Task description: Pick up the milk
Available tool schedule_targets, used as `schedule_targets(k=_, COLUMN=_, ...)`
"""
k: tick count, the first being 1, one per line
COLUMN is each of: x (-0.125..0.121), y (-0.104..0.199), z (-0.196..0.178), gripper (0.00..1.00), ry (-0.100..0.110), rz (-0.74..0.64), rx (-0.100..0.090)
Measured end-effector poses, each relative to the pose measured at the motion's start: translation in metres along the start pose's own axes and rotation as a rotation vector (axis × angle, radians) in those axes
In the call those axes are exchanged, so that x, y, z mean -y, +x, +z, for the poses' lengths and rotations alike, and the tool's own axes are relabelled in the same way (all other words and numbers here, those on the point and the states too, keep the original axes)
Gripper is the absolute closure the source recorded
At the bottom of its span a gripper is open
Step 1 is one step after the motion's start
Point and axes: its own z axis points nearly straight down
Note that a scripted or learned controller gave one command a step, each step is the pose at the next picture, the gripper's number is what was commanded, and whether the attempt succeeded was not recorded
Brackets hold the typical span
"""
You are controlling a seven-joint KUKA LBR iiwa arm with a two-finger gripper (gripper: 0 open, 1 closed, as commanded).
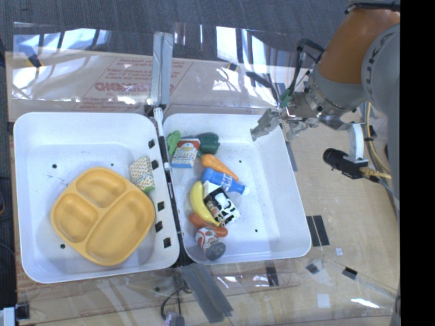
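The milk (223, 208) is a small black-and-white cow-patterned carton. It lies in the middle of the right bin (272, 202), wedged between a banana (196, 199) and a blue bottle (221, 180). My gripper (272, 123) hangs over the far right corner of that bin, up and to the right of the milk and well apart from it. Nothing is seen in it.
Packed around the milk are a carrot (219, 166), a small white carton with a red top (185, 152), green vegetables (207, 140), a sausage (206, 222) and a can (211, 244). The left bin (41, 141) holds a yellow divided plate (102, 214) and a small patterned box (141, 172).
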Motion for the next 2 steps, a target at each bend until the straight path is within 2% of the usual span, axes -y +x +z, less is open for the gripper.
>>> schedule_targets(k=1, x=0.067, y=-0.008, z=0.14, gripper=0.0, ry=0.0, rz=-0.156, rx=0.0)
schedule_targets(k=2, x=0.09, y=0.036, z=0.157, gripper=0.0, ry=-0.03, rz=-0.203, rx=0.016)
